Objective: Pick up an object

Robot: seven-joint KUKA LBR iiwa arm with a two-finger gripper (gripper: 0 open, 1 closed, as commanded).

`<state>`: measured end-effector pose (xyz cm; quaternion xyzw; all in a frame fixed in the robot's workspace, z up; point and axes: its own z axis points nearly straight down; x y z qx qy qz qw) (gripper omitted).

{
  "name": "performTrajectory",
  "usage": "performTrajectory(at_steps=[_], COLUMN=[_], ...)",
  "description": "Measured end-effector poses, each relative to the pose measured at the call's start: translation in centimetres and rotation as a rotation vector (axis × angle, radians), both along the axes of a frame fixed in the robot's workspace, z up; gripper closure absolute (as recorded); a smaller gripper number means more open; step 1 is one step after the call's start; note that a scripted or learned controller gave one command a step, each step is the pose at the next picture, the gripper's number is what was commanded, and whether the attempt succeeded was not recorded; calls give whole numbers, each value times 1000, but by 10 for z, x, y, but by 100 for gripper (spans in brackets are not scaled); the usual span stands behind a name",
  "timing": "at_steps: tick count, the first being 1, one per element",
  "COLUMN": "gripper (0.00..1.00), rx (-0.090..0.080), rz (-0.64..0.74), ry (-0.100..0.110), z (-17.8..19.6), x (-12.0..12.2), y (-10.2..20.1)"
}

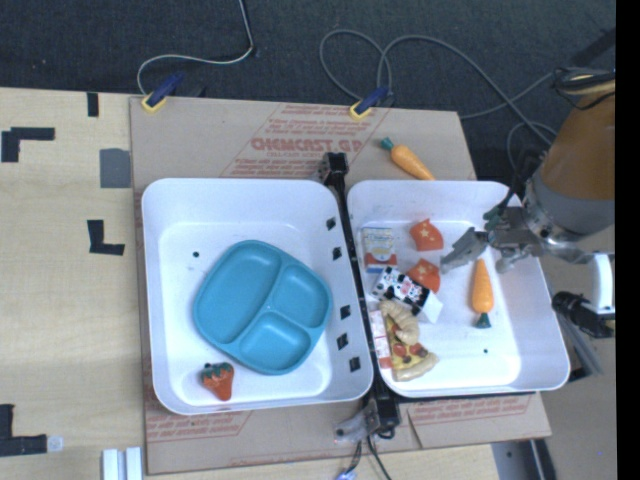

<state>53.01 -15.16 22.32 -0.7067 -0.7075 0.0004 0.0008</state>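
Landmark: right bin (500,363), all places given rel. to it.
Arm: reaches in over the bin's far right rim, orange band above the wrist.
Claw: (483,248) hangs over the bin's right half, fingers apart, one toward the bin centre, one toward the right wall; nothing between them.
Target (my guess): toy carrot (482,288), lying lengthwise in the bin's right part, just below the claw, green end toward the near rim.
Other items in bin: two red strawberry-like pcs (426,235) and (423,272) left of the claw; small carton (378,245) by the left wall; black/white block (402,288) near the centre; pizza slice (408,353) at near left.
Outside bin: 2nd carrot (410,160) on the desk beyond the far rim; left bin holds a blue divided plate (262,306) and a strawberry (217,379).
Step in hand: approach, no grasp yet.
How to do well: centre the claw over the carrot's thick middle, fingers across its short axis, not along it. Go straight down, close only once the fingers straddle it. Tapered shape prob. slips if gripped near the tip.
Risk: carrot rolls sideways; red pc nearby could get nudged.
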Motion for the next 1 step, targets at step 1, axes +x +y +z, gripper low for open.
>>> performTrajectory(at_steps=[1], gripper=[0], rx=[-2], rz=[1], ry=[-10], z=[-136], x=[72], y=[3])
